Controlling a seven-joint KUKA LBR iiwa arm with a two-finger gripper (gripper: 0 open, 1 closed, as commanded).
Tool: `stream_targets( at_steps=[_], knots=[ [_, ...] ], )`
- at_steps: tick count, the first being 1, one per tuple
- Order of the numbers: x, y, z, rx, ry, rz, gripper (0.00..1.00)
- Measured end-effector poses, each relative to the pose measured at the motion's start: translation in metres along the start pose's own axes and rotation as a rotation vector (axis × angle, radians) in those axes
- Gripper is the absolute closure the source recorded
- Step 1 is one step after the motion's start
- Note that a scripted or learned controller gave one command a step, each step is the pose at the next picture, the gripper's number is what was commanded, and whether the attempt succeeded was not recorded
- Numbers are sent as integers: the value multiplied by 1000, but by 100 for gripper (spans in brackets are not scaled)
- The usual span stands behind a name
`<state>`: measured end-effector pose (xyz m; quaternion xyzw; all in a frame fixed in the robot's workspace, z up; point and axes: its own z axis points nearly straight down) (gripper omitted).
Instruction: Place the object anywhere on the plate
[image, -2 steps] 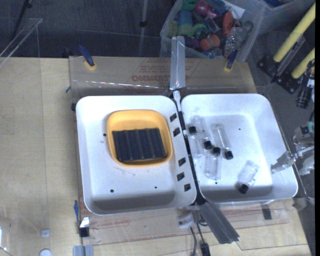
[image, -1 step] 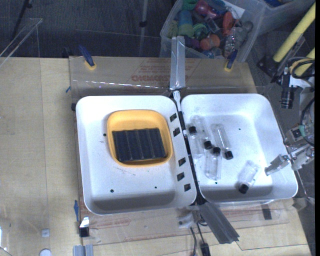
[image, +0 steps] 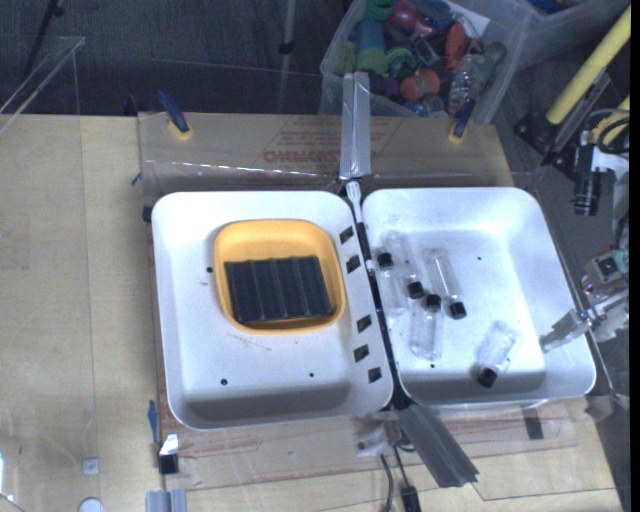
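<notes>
Yellow plate (image: 228, 243) with dark ridged insert in left bin (image: 180, 300); clear black-capped vials (image: 430, 305) in right bin (image: 520, 240); pincer (image: 580, 322) at right rim, finger state indiscernible.

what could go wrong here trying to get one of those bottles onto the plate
The clear bottles lie close together in the right bin, so a grasp may nudge neighbours or slip on the round plastic. The yellow plate is in the left bin, so the carry must clear the divider. The gripper sits at the right rim.

Faint, mirrored red lettering on the clear sheet (image: 300, 150) is unreadable.
</notes>
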<state>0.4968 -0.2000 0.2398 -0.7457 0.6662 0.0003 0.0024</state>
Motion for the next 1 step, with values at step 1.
stream_targets(
  at_steps=[1],
  knots=[
    [2,18,29,-6,-3,-335,0]
  ],
)
